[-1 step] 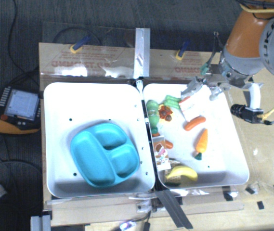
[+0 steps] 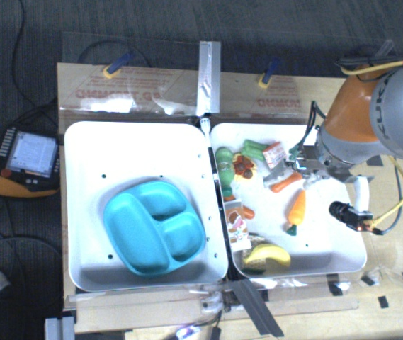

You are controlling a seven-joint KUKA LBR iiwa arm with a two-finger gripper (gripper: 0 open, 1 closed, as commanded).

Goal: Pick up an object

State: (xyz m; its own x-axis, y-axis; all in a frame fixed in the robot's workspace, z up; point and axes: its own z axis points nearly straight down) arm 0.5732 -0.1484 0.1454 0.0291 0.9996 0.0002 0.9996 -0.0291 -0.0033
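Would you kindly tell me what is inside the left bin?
The left bin holds a blue divided tray, tilted against the bin's near wall. Whatever lies beneath the tray is covered.

Grey arm (image 2: 392, 115) enters from the right edge, far half of the scene. Orange band (image 2: 350, 112) sits just above the wrist. Wrist angles down and to the left. Claw (image 2: 300, 163) hangs low at the arm's left end, its metal parts pointing left; finger state too small to tell.
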